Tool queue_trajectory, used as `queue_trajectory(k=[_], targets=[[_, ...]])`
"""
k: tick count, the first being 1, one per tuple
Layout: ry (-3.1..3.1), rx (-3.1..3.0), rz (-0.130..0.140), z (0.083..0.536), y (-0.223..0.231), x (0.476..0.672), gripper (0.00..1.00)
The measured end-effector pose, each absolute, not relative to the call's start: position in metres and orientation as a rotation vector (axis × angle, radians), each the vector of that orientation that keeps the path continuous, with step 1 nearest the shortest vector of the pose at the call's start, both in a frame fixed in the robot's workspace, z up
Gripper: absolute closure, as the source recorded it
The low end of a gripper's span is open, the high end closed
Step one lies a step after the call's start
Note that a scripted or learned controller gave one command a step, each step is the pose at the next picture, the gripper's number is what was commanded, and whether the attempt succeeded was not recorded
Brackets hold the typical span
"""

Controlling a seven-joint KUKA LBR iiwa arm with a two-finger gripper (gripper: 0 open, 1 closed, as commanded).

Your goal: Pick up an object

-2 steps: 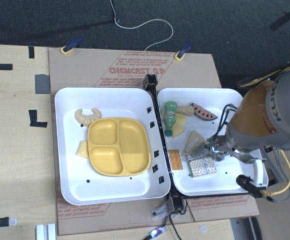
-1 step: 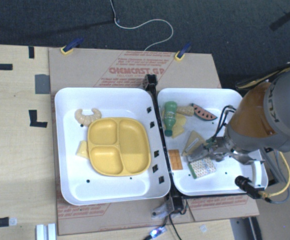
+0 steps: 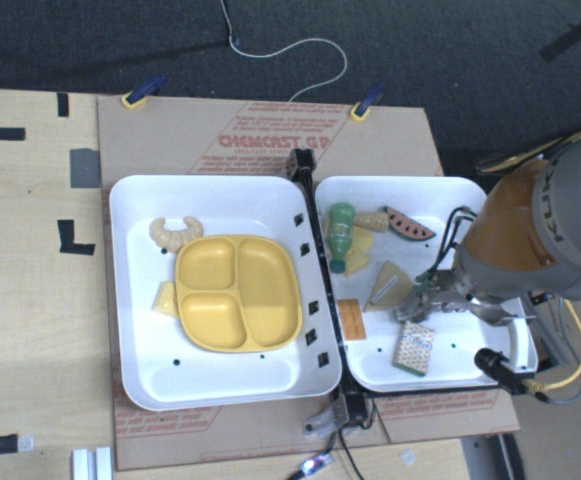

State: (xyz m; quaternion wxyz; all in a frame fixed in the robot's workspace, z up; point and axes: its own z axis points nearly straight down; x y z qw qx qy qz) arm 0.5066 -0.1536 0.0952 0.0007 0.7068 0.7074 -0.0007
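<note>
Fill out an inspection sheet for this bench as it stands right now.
Surface: two white bins side by side, left bin and right bin, on cardboard.
Job's things: right bin holds a green bottle, watermelon slice, orange card, speckled packet and tan wedge.
Clutter: left bin holds a yellow divided plate, a croissant-like piece and a yellow wedge.
Grippers: end effector low in the right bin, near the tan wedge; grip unclear.
Cables: white cable on the dark floor behind.
Surroundings: blue clamps on the cardboard's far edge.
</note>
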Motion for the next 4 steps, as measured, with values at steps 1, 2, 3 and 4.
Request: queue_trajectory(k=[1, 2, 3, 4], targets=[[2.222, 2.217, 0.003, 0.155, -0.146, 0.510, 1.00], [2.223, 2.217, 0.002, 0.199, -0.142, 0.507, 1.00], [2.223, 2.219, 0.000, 0.225, -0.141, 0.507, 1.00], [2.231, 2.214, 0.002, 0.234, -0.090, 0.530, 1.00]])
